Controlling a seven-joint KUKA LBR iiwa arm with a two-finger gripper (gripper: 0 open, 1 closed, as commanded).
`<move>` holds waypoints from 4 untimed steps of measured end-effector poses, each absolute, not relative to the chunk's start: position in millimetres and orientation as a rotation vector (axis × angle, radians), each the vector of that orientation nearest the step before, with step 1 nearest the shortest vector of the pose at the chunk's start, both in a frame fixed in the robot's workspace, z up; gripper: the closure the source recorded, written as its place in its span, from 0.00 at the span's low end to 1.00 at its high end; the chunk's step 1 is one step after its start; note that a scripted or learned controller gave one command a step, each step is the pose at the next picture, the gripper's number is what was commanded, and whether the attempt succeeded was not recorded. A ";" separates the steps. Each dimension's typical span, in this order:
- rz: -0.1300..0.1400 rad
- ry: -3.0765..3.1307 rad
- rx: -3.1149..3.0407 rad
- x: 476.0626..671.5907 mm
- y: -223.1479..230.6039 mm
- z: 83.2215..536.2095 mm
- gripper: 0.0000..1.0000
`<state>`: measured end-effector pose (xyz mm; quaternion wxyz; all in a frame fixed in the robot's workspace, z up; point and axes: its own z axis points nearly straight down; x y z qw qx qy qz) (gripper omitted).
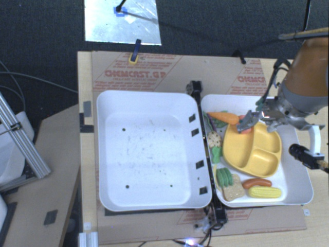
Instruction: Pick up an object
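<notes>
Two bins side by side at frame centre, left bin (149, 148) and right bin (303, 189), touching along a middle seam. In the right bin: divided plate (254, 153) at centre, carrot (224, 118) at its upper left, cookie (215, 138) to its left, green vegetable (224, 176) and cracker (233, 191) at lower left, sausage (257, 182) and corn (264, 192) below. Gripper (247, 122) over the plate's upper-left edge, arm (308, 81) at right; foil sheet (122, 14) at upper left.

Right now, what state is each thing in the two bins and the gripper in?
left bin: holds no toys
right bin: holds the toys
yellow tray: tilted, resting on toys
carrot: lying beside the tray
corn: lying flat
gripper: over the tray's edge
</notes>
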<state>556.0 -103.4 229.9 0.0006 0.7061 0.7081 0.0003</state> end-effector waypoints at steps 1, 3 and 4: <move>0.002 2.215 2.216 599.8 -147.5 79.6 0.00; 0.007 2.211 2.214 572.9 -153.1 159.0 0.00; 0.012 2.214 2.209 601.4 -177.6 87.3 0.00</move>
